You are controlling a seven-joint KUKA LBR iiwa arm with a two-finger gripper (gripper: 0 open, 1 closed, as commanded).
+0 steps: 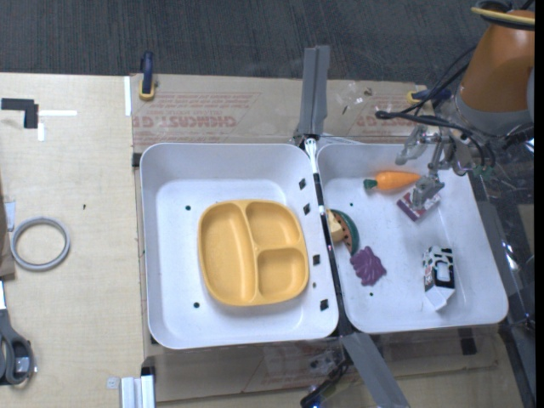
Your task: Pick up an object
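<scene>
Leftmost, the yellow divided plate (253, 252) lies in the left bin (161, 228). Rightward, the right bin (476, 304) holds purple grapes (367, 266), an orange carrot (395, 180) and a small carton (439, 276) (white, black-marked). The gripper (422, 195) hangs beside the carrot; its grip is unclear.

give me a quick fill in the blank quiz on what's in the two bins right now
1. The yellow divided plate lies in the ____ bin.
2. The plate has ____ compartments.
3. The toy carrot in the right bin is coloured ____.
4. The bunch of purple grapes lies nearer the ____ wall between the bins than the small black and white carton does.

Missing words: left; three; orange; dividing
</scene>
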